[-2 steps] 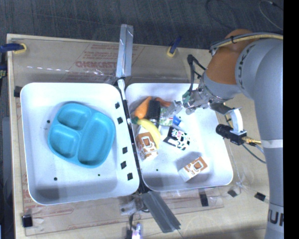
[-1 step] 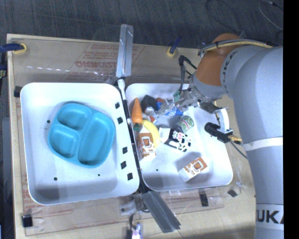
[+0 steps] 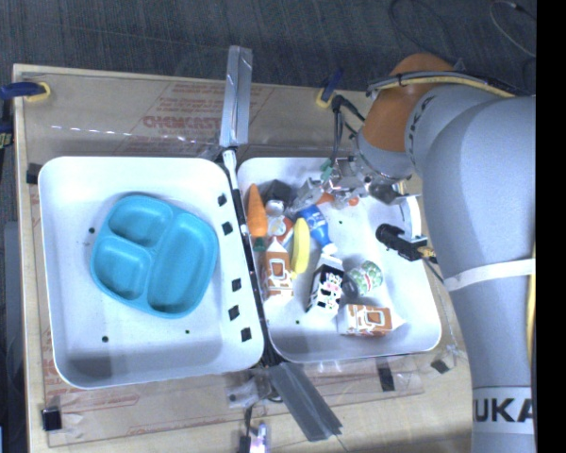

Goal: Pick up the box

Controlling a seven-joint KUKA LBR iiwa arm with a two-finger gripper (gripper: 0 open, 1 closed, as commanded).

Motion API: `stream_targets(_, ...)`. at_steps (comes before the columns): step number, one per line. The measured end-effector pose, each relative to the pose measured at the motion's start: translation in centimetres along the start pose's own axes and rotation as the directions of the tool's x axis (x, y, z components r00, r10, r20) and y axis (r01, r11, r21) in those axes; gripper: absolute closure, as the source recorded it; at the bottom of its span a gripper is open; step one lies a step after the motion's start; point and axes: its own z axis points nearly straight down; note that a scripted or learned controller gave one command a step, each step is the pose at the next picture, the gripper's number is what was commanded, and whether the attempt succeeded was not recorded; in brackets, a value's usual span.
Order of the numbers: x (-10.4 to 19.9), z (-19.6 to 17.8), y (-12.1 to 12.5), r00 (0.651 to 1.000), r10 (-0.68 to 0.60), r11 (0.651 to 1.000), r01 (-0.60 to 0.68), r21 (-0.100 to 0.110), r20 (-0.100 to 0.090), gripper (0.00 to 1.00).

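The box (image 3: 365, 321), orange and white, lies flat in the right bin (image 3: 417, 333), near its front rim and untouched; the pick-up seems not yet begun. The gripper (image 3: 344, 182) hangs over clutter at the bin's far side, well apart from the box; its grip state cannot be told. Bare floor beside the box gives room.

I see my arm (image 3: 481, 243): broad, smooth grey casings with rounded joints; an orange band (image 3: 396, 111) above the wrist; a pale seam ring across the lower link; black letters "UKA" near the base; thin dark cables by the wrist; small metal gripper (image 3: 344, 182) parts.
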Motion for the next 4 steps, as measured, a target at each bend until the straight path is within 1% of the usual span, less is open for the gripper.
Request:
stream_targets(1, 0.8, 0.2, -6.3, 0.982, -0.188, 0.982, 0.188, 0.001, -0.001, 0.00)
stream_targets(2, 0.8, -0.5, -6.3, 0.982, -0.191, 0.982, 0.191, 0.004, -0.003, 1.00)
stream_targets(3, 7.6, -7.9, -12.6, 0.990, 0.142, 0.990, -0.142, 0.004, -0.002, 1.00)
stream_targets(4, 12.5, -14.1, -13.8, 0.880, 0.474, 0.880, -0.474, 0.003, 0.000, 1.00)
